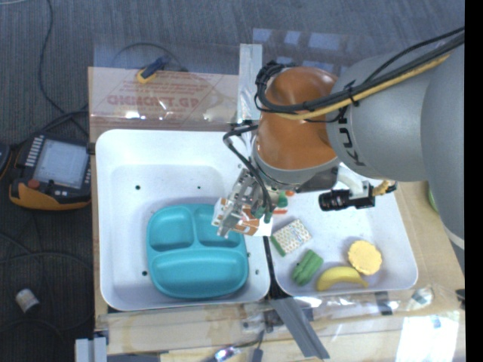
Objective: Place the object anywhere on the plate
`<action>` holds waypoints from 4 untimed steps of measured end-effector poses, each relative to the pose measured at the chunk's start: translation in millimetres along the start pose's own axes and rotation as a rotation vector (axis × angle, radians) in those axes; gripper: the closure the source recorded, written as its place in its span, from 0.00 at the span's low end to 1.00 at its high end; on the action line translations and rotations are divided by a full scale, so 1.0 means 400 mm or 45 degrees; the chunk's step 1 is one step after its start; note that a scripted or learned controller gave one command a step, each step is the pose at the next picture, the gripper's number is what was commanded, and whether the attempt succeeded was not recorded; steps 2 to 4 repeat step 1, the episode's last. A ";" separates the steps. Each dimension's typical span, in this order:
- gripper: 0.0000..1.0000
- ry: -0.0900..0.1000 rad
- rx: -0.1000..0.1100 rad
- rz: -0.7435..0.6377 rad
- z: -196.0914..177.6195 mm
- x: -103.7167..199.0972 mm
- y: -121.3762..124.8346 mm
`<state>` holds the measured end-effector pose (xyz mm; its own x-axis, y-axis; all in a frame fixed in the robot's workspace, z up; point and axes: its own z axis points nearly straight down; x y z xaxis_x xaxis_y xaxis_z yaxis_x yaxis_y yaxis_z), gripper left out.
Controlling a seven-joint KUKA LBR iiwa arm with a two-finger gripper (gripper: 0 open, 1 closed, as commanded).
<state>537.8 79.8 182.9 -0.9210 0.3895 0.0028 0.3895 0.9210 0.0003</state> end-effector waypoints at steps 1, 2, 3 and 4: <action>0.00 0.000 -0.001 0.000 0.000 0.000 0.000; 0.00 0.000 -0.001 0.000 0.000 0.000 0.000; 0.00 0.000 -0.001 0.000 0.000 0.000 0.000; 0.00 0.000 -0.001 0.000 0.000 0.000 0.000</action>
